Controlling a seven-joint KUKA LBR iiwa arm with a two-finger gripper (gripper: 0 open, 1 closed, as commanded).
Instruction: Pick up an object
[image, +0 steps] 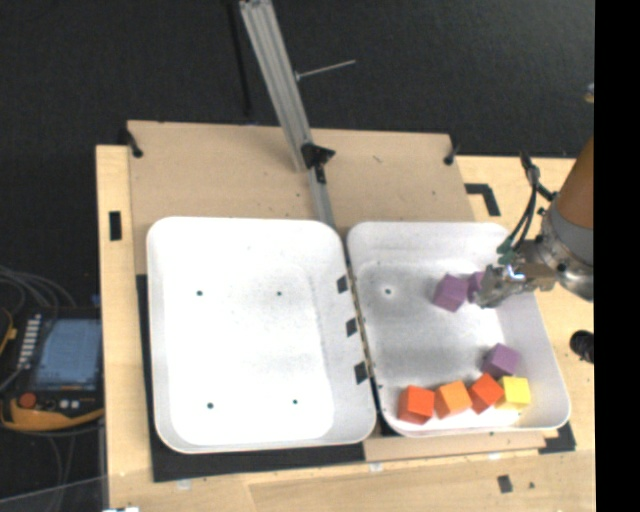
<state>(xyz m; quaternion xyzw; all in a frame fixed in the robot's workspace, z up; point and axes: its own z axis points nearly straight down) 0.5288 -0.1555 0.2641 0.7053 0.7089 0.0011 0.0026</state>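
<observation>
The purple block (452, 292) is your target – it sits in the upper middle of the right bin (400, 250), well apart from the other blocks. The gripper (487, 288) is right against its right side, touching or nearly so. You can't tell from this angle whether the fingers are spread or closed, and you can't see the block between them, so don't log it as held.

Judging by the pose, the arm comes in low from the bin's right wall and meets the block side-on – it reads as a grasp attempt in hand, not a finished pick.

Further from the purple block, toward the near wall of the right bin: a smaller purple block (503, 358), then a row of a red-orange block (416, 403), an orange block (452, 397), another red-orange block (486, 390) and a yellow block (516, 390), packed touching each other along the near edge.

Room to move: left of the purple block the bin floor is open right up to the divider clips (352, 325), so a nudged block would slide freely that way. The right wall is close behind the gripper, little slack there. The left bin (170, 300) lies beyond the divider.
</observation>
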